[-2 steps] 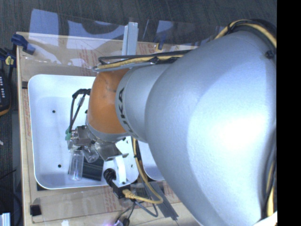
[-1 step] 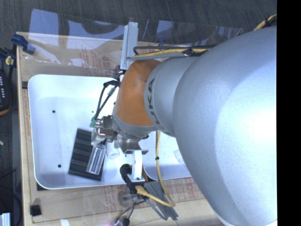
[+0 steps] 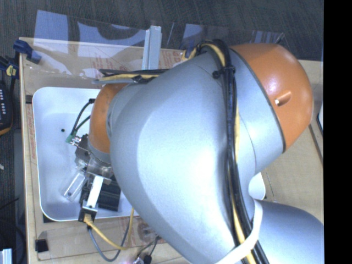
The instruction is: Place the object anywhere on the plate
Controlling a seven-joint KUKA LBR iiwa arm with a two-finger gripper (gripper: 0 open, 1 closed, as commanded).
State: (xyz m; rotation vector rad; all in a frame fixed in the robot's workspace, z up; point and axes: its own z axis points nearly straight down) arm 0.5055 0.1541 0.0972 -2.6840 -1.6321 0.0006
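Camera view: your grey arm (image 3: 209,164) with its orange band (image 3: 275,98) covers most of the bench, gripper (image 3: 77,187) low over the left white bin (image 3: 47,142); can't tell the pincer's state. You can't make out the object or plate under the arm. Wooden benchtop (image 3: 60,241) borders the bin, dark carpet (image 3: 220,10) beyond.

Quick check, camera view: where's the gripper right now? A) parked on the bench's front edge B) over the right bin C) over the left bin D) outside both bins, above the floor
C. The gripper sits low over the white floor of the left bin, near its front edge, with the grey arm reaching across from the right.
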